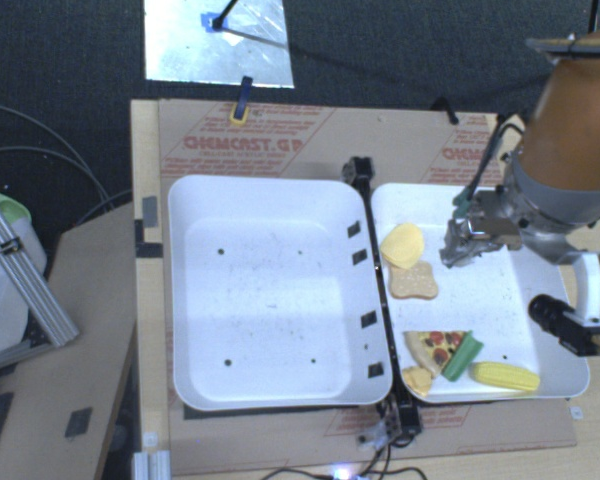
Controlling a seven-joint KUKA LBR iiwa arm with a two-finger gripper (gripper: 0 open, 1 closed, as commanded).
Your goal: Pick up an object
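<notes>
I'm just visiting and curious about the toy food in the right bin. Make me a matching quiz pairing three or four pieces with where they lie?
Things:
1. pizza slice
2. corn cob
3. yellow round piece
4. tan bread slice

Places:
A. nearest the bin's front right corner
B. just in front of the yellow round piece
C. highest in the view, by the divider
D. beside the green piece, near the front

Pairs: 1-D, 2-A, 3-C, 4-B

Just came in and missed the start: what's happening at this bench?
A robot arm reaches in over the right bin, its gripper hanging above the bin floor beside a yellow piece and a toast slice. Nothing is between its fingers. A pizza slice, a green piece and a corn cob lie near the front edge.
</notes>
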